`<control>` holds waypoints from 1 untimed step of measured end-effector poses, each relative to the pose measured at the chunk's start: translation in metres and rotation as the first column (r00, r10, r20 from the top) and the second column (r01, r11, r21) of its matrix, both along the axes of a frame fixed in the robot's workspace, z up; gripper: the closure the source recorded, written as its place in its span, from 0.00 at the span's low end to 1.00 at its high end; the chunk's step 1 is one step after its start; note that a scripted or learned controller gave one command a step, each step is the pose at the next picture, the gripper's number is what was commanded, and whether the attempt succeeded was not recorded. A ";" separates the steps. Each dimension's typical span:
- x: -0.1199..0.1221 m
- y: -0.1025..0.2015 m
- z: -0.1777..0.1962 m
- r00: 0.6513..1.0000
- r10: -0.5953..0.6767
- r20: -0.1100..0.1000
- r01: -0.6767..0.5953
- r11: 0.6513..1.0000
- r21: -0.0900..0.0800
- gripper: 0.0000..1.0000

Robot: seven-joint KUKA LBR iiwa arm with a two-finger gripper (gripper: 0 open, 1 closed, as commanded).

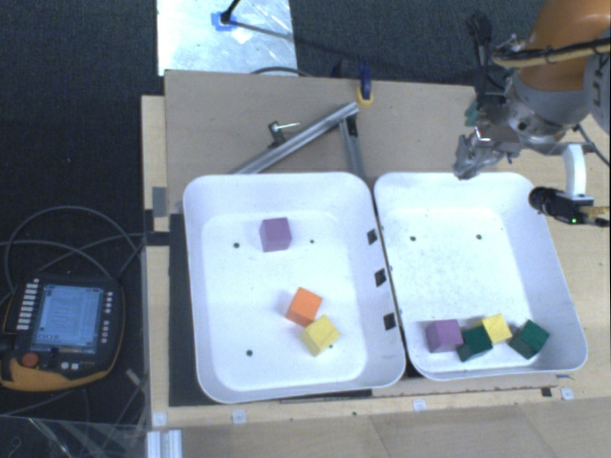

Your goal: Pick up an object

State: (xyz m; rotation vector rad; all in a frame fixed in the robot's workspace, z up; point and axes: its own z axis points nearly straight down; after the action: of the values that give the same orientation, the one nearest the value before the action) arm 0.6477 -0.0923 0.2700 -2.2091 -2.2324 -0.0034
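My gripper (470,165) hangs over the far rim of the right bin (477,181), near its back middle, with nothing seen between its fingers. In the left bin (205,284) lie a purple cube (275,234), an orange cube (304,304) and a yellow cube (321,335) touching it. Along the near edge of the right bin sit a purple cube (443,334), a dark green cube (474,343), a yellow cube (496,328) and another dark green cube (529,338).
A metal bar (296,139) lies slanted on the board behind the left bin. A teach pendant (62,327) with cables rests on the floor at the left. A shiny sheet (225,22) lies at the back.
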 end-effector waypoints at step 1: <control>0.001 0.054 0.001 1.000 0.001 0.000 -0.001 1.000 0.000 1.00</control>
State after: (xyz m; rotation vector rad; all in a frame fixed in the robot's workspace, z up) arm 0.6489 -0.0386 0.2714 -2.2082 -2.2331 -0.0039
